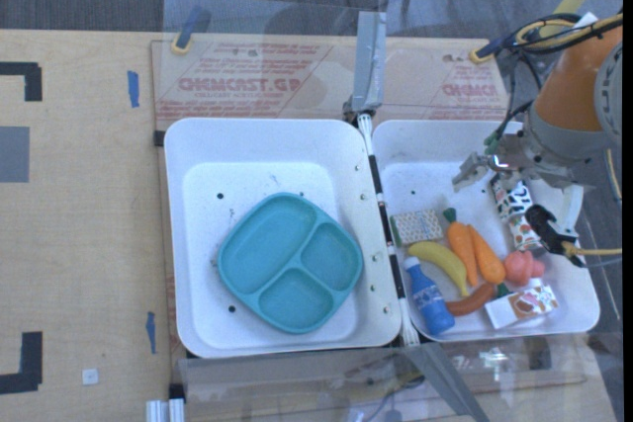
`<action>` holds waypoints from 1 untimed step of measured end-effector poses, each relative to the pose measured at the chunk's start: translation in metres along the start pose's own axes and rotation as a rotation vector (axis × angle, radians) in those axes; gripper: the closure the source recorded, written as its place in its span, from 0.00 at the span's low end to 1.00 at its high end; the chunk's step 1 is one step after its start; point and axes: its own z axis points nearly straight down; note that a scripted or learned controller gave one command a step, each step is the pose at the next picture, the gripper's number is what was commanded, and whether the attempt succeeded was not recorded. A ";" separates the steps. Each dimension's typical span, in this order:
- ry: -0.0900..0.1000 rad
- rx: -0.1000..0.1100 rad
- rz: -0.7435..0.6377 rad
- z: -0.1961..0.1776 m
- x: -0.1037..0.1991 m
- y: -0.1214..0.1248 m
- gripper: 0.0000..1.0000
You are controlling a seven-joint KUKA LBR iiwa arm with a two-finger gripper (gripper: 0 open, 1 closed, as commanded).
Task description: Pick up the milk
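On the table [79, 212] the cow-spotted milk [512, 202] sits in the right bin [420, 145] just under the end effector [514, 173], but I cannot tell if that is open or gripping, so the lifting is not done yet

One fixed overhead camera, slanted down on both white bins [188, 153], moderately near.

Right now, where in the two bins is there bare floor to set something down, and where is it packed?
Left bin: bare floor along its far edge and left side, around the teal divided plate. Right bin: bare at the far-left corner, beyond the sponge. Its near half is crowded: banana, carrots, blue bottle, and the milk under the gripper.
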 end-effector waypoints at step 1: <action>0.005 -0.019 -0.022 0.001 -0.005 -0.015 0.00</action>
